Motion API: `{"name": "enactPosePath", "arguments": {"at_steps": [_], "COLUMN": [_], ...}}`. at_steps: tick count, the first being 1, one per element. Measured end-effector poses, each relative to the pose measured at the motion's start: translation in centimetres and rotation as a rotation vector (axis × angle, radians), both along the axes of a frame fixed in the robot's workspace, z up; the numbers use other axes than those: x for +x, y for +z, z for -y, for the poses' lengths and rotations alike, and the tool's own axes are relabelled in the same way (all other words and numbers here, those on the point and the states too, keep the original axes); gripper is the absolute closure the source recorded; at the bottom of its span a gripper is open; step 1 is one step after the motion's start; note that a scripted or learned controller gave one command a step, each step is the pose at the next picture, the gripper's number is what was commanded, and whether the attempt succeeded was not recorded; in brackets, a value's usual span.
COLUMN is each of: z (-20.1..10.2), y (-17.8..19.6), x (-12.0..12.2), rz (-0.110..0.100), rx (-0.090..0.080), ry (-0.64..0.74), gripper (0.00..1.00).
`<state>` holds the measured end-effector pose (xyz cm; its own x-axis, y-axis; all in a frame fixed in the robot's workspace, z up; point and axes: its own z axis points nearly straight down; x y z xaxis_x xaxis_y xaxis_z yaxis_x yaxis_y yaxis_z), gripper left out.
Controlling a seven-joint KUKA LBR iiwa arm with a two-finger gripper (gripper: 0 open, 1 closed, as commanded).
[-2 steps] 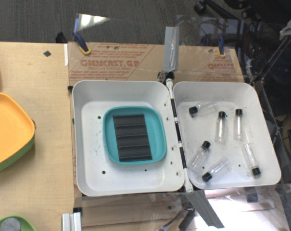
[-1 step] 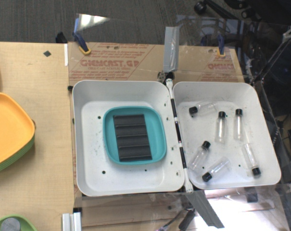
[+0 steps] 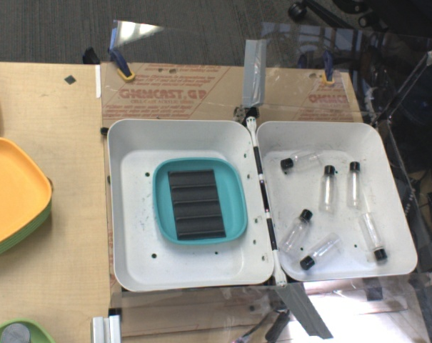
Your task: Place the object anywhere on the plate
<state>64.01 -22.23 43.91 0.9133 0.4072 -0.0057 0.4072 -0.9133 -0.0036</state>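
Six capped clear vials (image 3: 328,186) are lying in the right bin (image 3: 387,145), all rightward of the teal plate (image 3: 233,191). The nearest vial (image 3: 300,161) is pointing its cap plateward, long axis roughly crosswise. The gripper's state cannot be told.

We saw orange plates (image 3: 12,191) cut off by the left edge, a green item (image 3: 16,332) cropped at bottom left; clear vials' (image 3: 328,188) contents too faint to tell.

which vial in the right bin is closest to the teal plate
The vial at the right bin's top left corner, black cap pointing toward the teal plate; the other five lie farther right.
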Motion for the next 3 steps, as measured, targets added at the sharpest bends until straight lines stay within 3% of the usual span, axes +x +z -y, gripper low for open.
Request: {"name": "enactPosePath", "arguments": {"at_steps": [2,3], "z": [0.05,0.05], "y": [-0.02,-0.02], "x": [0.6,0.6], "rz": [0.0,0.0], "rx": [-0.001,-0.001], "ry": [-0.214,-0.214], "gripper": [0.0,0.0]}}
